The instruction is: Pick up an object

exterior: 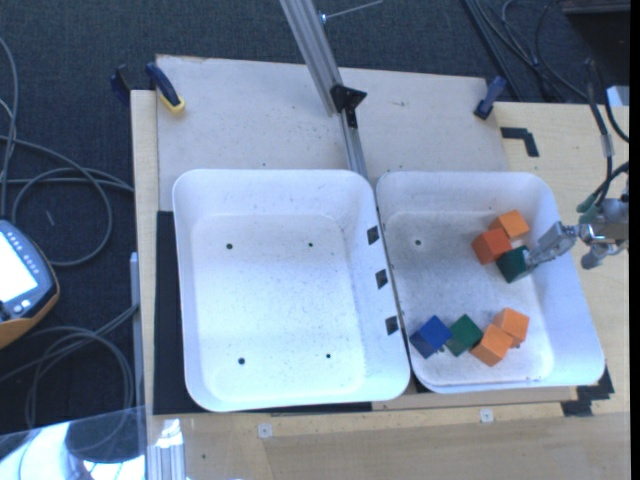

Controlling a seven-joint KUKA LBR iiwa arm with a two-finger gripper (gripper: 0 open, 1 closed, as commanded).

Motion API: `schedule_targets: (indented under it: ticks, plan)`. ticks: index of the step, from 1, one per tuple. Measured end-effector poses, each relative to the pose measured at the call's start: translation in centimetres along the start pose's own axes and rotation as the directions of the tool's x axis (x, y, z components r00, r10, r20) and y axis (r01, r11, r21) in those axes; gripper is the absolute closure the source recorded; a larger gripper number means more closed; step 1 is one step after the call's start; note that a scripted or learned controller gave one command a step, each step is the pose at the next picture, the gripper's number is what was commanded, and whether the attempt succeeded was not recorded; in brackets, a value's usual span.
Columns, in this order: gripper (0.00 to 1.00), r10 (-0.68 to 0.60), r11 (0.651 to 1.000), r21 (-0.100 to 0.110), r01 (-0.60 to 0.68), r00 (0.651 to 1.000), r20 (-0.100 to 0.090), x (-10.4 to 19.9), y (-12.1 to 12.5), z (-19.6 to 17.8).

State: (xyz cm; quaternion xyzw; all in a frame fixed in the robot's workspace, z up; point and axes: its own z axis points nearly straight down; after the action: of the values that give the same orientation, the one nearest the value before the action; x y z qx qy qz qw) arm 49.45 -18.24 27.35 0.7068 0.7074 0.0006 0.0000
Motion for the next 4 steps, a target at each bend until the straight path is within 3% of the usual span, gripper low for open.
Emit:
schedule_targets:
  ticks: [1,2,3,4]
  plan:
    - [0.0,-0.002,1.0,0.001,0.002,1.0,0.002,-2.3,7.4,5.2]
    - [0.0,0.0,1.0,-0.014,0.001,1.0,0.005,1.9,10.9,15.6]
    - [0.0,0.004,1.0,-0.002,-0.004,1.0,0.004,-3.1,10.5,17.3]
    - [0.0,-0.001,1.0,0.017,0.001,1.0,-0.002,1.7,14.5,17.4]
